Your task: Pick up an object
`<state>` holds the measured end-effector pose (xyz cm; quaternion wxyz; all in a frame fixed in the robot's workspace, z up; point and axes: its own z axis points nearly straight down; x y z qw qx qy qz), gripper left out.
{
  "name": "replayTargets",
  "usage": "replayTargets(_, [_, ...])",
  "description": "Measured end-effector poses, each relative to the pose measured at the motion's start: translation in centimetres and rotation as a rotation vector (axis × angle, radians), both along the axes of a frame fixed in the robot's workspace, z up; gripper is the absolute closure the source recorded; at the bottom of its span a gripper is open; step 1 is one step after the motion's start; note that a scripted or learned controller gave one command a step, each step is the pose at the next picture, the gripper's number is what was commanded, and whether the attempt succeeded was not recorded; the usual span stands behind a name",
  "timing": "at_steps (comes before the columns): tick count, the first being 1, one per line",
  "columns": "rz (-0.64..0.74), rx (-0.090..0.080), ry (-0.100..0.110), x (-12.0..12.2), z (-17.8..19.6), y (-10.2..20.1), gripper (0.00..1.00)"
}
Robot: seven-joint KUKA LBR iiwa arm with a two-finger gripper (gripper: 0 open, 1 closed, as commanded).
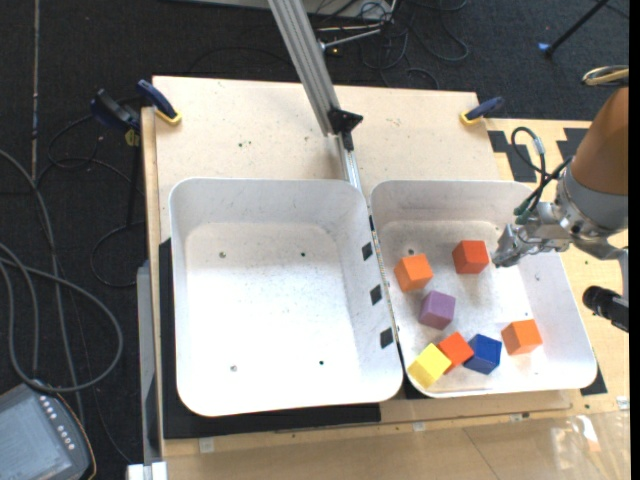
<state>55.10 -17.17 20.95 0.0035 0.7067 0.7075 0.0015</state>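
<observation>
The right bin holds several small blocks. A red-orange cube lies near its back, with an orange cube to its left and a purple cube below that. Along the front lie a yellow cube, a small orange block, a blue cube and another orange cube. My gripper hangs low over the bin, just right of the red-orange cube, with nothing visibly held.
The left bin sits beside the right one, sharing a middle wall. A slanted metal pole rises from the back of the bench. Clamps mark the board's rear corners. Cables trail on the dark floor.
</observation>
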Motion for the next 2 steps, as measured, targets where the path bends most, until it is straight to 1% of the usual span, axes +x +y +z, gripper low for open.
replayTargets(1, [0.002, 0.000, -0.001, 0.2, 5.4, 0.0, 1.00])
replayTargets(2, [0.007, 0.004, 0.004, 0.6, 5.8, 5.3, 1.00])
